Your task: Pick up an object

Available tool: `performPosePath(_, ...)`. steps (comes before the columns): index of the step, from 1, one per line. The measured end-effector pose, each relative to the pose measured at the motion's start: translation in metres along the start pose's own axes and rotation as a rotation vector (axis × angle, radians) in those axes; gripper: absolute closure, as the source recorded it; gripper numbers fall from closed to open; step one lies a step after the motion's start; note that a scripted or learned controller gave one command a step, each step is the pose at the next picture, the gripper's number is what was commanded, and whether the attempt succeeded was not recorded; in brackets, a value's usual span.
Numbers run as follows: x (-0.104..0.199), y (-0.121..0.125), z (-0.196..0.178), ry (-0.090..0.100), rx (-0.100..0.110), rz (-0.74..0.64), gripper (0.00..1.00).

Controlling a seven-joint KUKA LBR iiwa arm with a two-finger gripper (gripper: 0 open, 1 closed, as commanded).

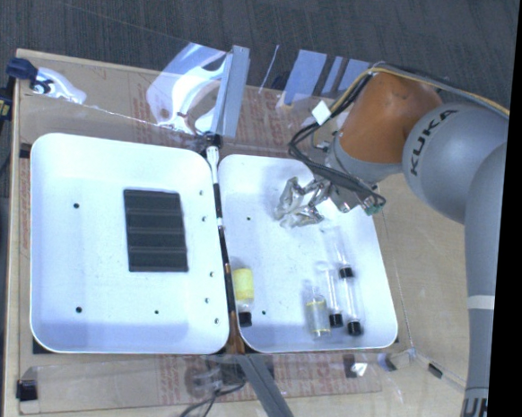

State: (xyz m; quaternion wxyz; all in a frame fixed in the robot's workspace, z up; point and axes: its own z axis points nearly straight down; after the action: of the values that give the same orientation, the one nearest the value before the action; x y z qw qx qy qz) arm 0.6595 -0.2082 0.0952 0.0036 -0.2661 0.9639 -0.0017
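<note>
My gripper [297, 202] hangs over the upper middle of the right bin [379, 257], its metal fingers spread apart with nothing between them. Below it in the same bin lie three clear vials with black caps [337, 295] near the lower right, and a yellow cylinder with a black end [242, 286] by the bin's left wall. A black ribbed rectangular block [156, 231] lies flat in the middle of the left bin [52, 232].
A clear plastic piece and a grey upright bar [230, 88] stand behind the bins, at the divider. Metal brackets [265, 388] sit at the bench's front edge. The arm's orange band [385, 118] looms over the right bin's upper right corner.
</note>
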Motion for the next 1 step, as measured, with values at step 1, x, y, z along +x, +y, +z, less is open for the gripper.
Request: performPosePath(1,0.0002,-0.0007,-0.0007,-0.001,0.002,-0.293,1.00)
